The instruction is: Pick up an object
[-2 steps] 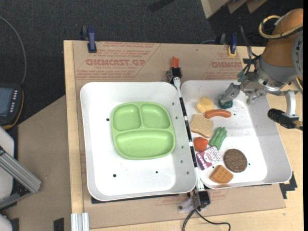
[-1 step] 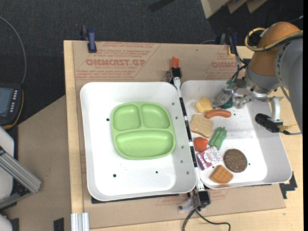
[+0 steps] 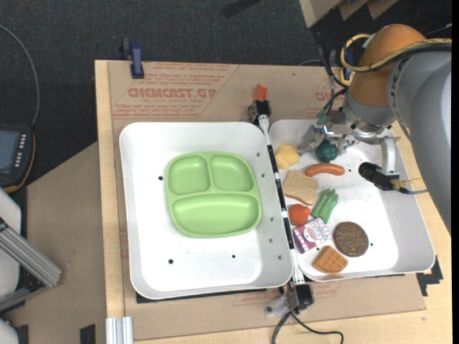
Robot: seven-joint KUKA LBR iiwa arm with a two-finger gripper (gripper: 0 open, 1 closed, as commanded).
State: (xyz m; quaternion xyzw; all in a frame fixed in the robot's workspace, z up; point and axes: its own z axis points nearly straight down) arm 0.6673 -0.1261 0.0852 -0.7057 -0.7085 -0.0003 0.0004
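Sitting just beneath the gripper point(image 3: 326, 136): a dark green ball point(image 3: 327, 150).

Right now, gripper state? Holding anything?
Gripper: low in the right bin, right at a dark green toy; open or shut cannot be told, and a hold is not confirmed.

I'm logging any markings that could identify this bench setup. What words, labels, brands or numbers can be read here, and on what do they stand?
"CHEMCAST GP" in large red letters on the brown board under the left bin.
Smaller red lines above and below it on the same board: too blurred to read.
Fainter red print on the board near the tool: unreadable.
Purple packet in the right bin: print too small to read.
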